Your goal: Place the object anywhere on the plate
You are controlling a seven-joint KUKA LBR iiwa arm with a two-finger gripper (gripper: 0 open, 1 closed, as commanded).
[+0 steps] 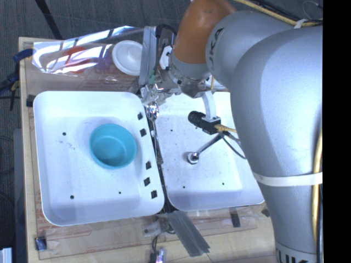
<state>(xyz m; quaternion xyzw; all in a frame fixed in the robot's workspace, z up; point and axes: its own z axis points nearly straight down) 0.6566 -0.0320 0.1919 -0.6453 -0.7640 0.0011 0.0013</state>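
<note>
Viewing from above, we note the hand (151,104) at upper centre, and we cannot tell its grip state; blue plate (112,145) left of centre, metal spoon (205,148) lying well apart to its right.

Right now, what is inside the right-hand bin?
A metal spoon lies on the floor of the right bin, handle running up-right. The arm covers the bin's right side and far corner, so anything there is hidden.

Dark grey carpet floor (82,4) behind and left of a pale wooden bench (104,230), thin black rod (46,12) slanting across the carpet top left, bright glare on a crinkled shiny sheet (77,53) along the bench's far edge.
</note>
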